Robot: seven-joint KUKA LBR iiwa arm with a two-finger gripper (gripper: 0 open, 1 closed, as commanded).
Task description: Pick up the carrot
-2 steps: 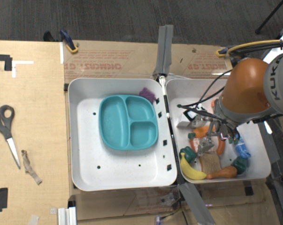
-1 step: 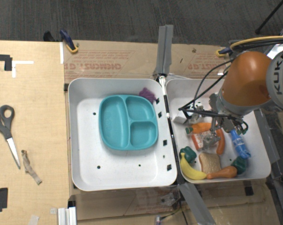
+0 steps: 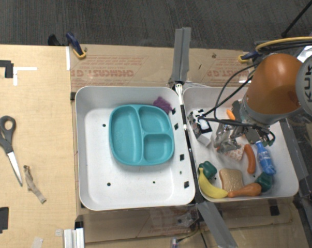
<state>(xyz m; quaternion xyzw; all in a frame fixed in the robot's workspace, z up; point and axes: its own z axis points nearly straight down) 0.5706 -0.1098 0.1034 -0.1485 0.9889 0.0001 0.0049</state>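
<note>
hand point(image 3: 229, 142) over right bin point(image 3: 286, 189), carrot point(image 3: 244, 190), "KU" on arm point(image 3: 307, 84)

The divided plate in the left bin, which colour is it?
Teal, in the camera view: divided plate.

Two white bins point(image 3: 93, 154). One teal plate point(image 3: 142, 135), one purple item point(image 3: 163, 104). One banana point(image 3: 211, 187), one carrot point(image 3: 244, 190), one bread slice point(image 3: 231, 179), one sausage point(image 3: 250, 158), one blue bottle point(image 3: 265, 159), perhaps two green vegetables point(image 3: 208, 169). One pair of scissors point(image 3: 6, 141).

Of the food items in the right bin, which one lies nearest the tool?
The red sausage, lying just right of the tool; banana, bread and carrot sit lower.
</note>
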